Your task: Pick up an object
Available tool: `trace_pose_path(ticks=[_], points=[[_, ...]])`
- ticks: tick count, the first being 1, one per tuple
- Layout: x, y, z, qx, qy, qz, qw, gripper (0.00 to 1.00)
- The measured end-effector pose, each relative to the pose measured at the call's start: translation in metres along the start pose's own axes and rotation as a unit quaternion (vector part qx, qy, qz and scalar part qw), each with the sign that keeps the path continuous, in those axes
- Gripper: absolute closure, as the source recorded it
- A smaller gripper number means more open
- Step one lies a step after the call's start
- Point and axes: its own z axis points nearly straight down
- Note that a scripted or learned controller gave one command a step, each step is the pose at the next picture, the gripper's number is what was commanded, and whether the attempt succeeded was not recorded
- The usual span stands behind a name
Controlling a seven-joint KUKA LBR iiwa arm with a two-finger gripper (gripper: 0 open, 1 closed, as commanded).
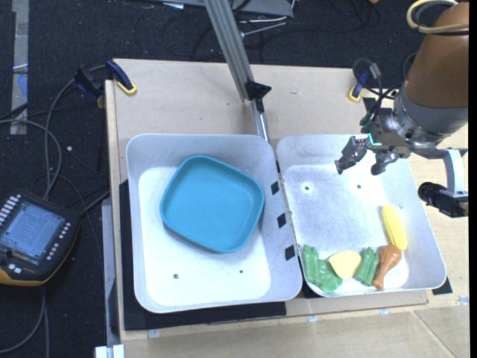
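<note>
The gripper (365, 155) hangs over the upper part of the right bin (328, 200), in the right of the frame, its two dark fingers (349, 157) spread wide with nothing between them and no object touching them. The objects to pick lie well below it, along the bin's lower edge: a yellow corn cob (394, 226) by the right wall, a brown drumstick (385, 262) just under it, a green piece (367, 265) beside that, a pale yellow round piece (344, 263), and a second green piece (318, 268) at the lower left corner. The left bin (149, 274) holds one blue square plate (213, 213). A handheld controller (33, 237) sits at the frame's left edge, off the bench (179, 99)
</note>
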Motion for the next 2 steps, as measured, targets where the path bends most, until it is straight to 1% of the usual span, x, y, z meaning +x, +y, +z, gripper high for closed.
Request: trace_pose_path(ticks=[1, 2], points=[[0.0, 0.0, 0.0, 0.0, 0.0, 0.0, 1.0, 0.0], [-0.005, -0.009, 0.054, 0.002, 0.0, 0.0, 1.0, 0.0]])
